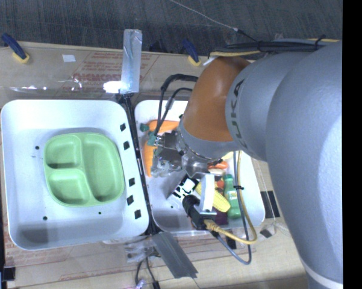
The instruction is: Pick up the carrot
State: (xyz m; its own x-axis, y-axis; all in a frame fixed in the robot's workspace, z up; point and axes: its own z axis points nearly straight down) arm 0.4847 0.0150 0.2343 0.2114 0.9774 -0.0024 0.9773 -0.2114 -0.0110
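The carrot (149,152) lay against the right bin's (168,218) nine-o'clock wall, just beside the hand (164,155), whose state I cannot tell; that wall could block a clean grasp.

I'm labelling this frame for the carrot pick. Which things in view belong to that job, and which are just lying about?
Belongs to the job:
- long orange carrot, at the right white bin's left wall
- two-finger gripper, low over that carrot

Just lying about:
- green three-compartment plastic plate in the left white bin
- yellow toy item
- small green items beside it
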